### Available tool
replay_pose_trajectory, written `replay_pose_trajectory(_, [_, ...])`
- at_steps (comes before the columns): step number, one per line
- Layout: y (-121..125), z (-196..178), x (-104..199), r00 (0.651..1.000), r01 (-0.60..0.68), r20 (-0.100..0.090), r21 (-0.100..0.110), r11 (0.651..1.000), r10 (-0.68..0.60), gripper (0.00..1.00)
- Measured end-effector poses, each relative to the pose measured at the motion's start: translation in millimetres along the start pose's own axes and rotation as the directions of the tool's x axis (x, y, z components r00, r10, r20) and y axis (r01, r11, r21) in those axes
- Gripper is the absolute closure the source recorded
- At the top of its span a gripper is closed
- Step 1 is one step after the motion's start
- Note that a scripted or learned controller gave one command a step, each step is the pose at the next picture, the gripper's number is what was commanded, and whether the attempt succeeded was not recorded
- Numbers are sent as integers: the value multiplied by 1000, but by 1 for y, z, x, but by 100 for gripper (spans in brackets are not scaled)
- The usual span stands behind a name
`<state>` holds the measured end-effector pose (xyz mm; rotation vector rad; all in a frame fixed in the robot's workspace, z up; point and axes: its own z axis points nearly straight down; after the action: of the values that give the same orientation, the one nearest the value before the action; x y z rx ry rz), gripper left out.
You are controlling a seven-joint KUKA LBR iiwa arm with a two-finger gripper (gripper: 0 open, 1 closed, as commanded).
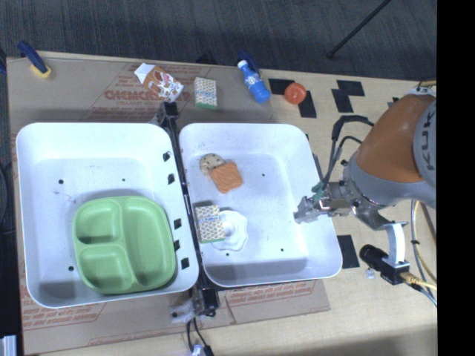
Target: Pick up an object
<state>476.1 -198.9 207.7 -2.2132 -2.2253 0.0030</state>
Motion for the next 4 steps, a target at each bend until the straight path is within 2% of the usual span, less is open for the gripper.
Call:
replay_pose_trajectory(1, [0, 0, -12, 1000, 0, 1, -2, 1000, 0, 100])
replay_pose_trajectory(3, [0, -1, -12, 1000, -1, 0, 0, 1000, 1, 100])
replay_pose_trajectory(4, [1, 116, 5, 1000, 2, -1, -1, 1000, -2, 100])
